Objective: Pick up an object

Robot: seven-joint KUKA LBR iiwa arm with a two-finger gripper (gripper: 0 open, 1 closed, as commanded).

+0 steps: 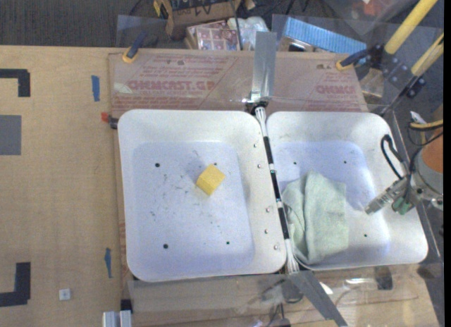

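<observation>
Nearest the camera, bench [56, 177] front edge, plywood with black tape marks at left. Then the two white bins side by side. Right bin [331, 125]: pale green cloth [320, 213] crumpled in its near-left part, lying against the divider wall. Soft, limp, light; would bunch and drape, so best pinched at a raised fold near its upper edge, not on a flat patch. End effector [384, 201] sits low at the right bin's right side, just beside the cloth's right edge, apart from it as far as I can see; too small and blurred to say if it's spread or pressed together, cannot tell, nothing visibly in it. Arm enters from the right, orange band at the frame edge. Left bin [141, 128]: yellow block [210, 180] near the centre, alone, well apart from the walls. Looks small, stiff, light, probably foam or wood; flat opposite faces give a clean pinch, grab across its middle. Bin floor looks scuffed with dark specks. Farther back, cardboard sheet [183, 82] behind the bins, then clutter on the floor.
</observation>
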